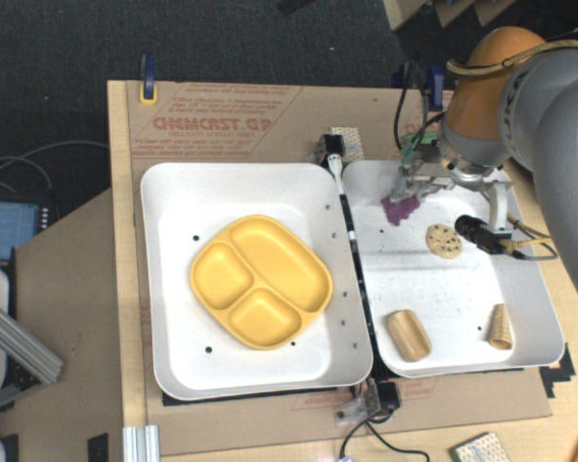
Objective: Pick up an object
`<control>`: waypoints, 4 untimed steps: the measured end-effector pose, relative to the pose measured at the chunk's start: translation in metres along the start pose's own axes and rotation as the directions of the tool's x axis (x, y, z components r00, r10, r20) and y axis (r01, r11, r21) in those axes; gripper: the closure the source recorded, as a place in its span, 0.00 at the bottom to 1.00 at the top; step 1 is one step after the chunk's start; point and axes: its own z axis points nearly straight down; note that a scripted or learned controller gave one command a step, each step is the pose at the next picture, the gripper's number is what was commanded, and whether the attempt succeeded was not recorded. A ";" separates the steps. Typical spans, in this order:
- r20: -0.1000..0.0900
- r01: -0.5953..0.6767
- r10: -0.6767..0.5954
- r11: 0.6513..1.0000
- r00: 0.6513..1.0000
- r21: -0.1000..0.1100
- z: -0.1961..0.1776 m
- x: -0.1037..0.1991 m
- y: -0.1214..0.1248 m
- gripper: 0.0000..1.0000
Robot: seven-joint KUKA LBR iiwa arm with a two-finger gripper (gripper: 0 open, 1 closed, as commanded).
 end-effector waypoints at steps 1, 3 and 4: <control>0.000 0.000 0.000 1.000 1.000 0.007 0.004 0.000 -0.002 0.00; 0.000 0.003 -0.003 1.000 1.000 0.009 0.016 0.012 0.005 0.00; 0.001 -0.011 0.011 1.000 1.000 0.018 0.016 -0.100 -0.050 0.00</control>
